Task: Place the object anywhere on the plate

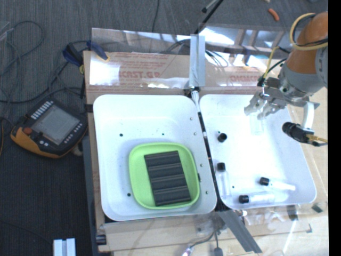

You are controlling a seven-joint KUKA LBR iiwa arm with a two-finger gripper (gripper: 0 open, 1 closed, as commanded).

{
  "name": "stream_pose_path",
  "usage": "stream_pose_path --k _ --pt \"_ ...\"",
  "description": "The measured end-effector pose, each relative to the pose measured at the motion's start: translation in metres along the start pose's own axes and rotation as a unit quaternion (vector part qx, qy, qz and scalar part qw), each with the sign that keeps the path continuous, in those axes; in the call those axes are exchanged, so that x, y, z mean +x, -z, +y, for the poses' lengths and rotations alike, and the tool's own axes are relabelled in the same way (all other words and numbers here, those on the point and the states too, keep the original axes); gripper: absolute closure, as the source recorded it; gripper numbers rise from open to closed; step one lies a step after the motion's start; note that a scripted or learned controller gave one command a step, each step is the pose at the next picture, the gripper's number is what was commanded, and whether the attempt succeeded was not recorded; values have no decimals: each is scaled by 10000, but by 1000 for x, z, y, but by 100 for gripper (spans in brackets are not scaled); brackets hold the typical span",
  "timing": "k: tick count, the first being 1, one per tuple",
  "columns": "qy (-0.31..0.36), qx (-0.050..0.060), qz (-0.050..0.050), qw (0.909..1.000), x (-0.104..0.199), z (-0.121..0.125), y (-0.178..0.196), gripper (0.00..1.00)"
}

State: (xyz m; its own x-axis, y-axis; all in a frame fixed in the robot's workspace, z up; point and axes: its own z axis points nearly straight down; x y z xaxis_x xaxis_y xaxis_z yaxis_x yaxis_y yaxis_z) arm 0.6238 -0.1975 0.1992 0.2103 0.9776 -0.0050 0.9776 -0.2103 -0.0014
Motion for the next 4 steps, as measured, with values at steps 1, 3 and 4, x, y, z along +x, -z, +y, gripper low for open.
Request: stream_pose_path --k 1,3,4 --pt "0 -1 0 10000 0 0 0 0" --pt "1109 -16 2 9938 32 -10 176 0" --pt "2209 -21 2 9753 51 26 236 0"
